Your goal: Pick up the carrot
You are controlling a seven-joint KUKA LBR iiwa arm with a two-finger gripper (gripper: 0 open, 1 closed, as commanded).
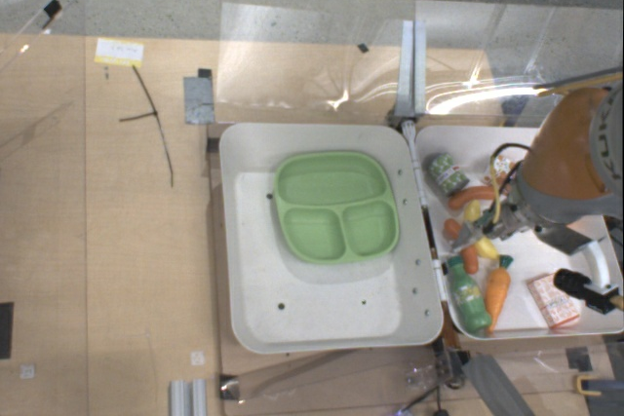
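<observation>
Carrot [497, 293] lies ungrasped near the right bin's [517, 331] front edge beside a green bottle [468, 297], with the gripper [490, 227] just above it, finger state unclear, seemingly approaching, needing to descend onto it.

Green three-compartment plate [336, 207] in left bin [255, 307]; green bottle [469, 299], perhaps a can [448, 174], in right bin [521, 331].

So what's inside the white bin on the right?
The right bin holds toy food: a carrot, a green bottle, a small can, a pink-and-white box. More small pieces lie under the arm, partly covered, so I can't name them.
</observation>
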